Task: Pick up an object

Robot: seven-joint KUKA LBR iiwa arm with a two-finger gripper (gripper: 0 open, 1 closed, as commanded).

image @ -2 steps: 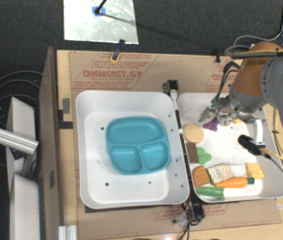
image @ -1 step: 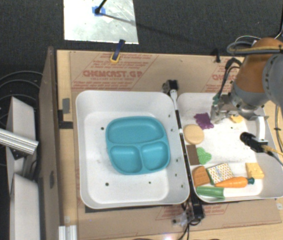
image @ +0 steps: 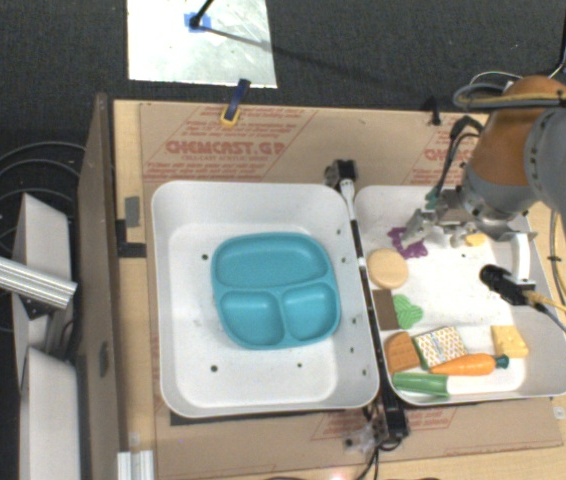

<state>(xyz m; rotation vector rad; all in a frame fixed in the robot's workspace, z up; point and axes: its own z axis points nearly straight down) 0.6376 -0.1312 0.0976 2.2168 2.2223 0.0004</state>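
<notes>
Playthings shaped like food lie scattered across the right bin [image: 553, 363], and the gripper [image: 431, 226] hangs over that bin's far left corner, just beside a small purple toy [image: 406, 240] that looks like a bunch of grapes. From where I stand the wrist hides the business end, so I cannot tell whether the gripper is open or closed, and nothing is visibly held in it. The purple toy sits close to the bin's left wall, with a round tan disc [image: 387, 268] near it on the nearer side. I would guess it is the piece being aimed at. It looks light and lumpy, probably hollow plastic or soft rubber: no weight to worry about, but its knobbly outline could make it roll or squirt out of a pinch. Taking it across the thickest middle of the cluster seems safer than by a thin end, and the wall beside it leaves little room on that side. A carrot [image: 463, 365] and a yellow wedge [image: 508, 341] lie well apart at the near end. The left bin [image: 178, 368] holds a blue divided plate [image: 275, 290].
</notes>
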